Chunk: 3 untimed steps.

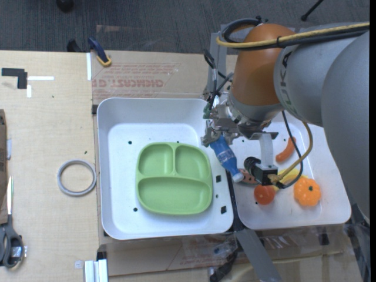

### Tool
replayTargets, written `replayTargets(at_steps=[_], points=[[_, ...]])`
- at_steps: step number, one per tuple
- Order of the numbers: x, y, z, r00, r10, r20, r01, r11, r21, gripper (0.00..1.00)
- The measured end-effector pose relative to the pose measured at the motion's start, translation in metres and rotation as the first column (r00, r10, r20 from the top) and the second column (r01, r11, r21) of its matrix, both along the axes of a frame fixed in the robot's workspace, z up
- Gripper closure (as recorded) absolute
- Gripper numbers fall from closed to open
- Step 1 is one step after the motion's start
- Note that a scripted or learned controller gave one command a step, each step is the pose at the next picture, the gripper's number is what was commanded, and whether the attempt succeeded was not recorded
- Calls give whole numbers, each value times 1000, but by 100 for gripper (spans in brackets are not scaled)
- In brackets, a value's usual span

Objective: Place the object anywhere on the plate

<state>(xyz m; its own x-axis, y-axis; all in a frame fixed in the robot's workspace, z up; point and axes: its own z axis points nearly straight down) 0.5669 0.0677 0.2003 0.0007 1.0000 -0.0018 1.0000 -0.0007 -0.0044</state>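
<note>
Left to right, the table [47, 134] is carrying one ring of tape [77, 177], one pair of scissors [10, 239] at the lower left edge, and two white bins. The left bin [111, 157] is holding one green plate [174, 178] with three compartments. The right bin [329, 207] is holding one red tomato [264, 194], one orange fruit [307, 192], one orange carrot-like piece [286, 150] and a yellow piece [288, 175] partly hidden by cable.

One end effector [218, 135] is hanging over the shared wall between the two bins, and it is gripping the upper end of one blue bottle [225, 155] between its closed fingers.

The bottle is lying above the dividing wall, just right of the plate and apart from it. Its long axis is running diagonally, with the held end pointing up-left and the white cap pointing down-right toward the tomato.
</note>
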Motion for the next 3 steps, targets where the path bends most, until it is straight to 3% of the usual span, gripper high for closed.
replayTargets(at_steps=[1,2,3], points=[[-40,55,-72,1000,-1,-1,1,1000,0,100],[-50,93,-82,1000,-1,4,1,1000,3,100],[-49,92,-82,1000,-2,4,2,1000,2,0]])
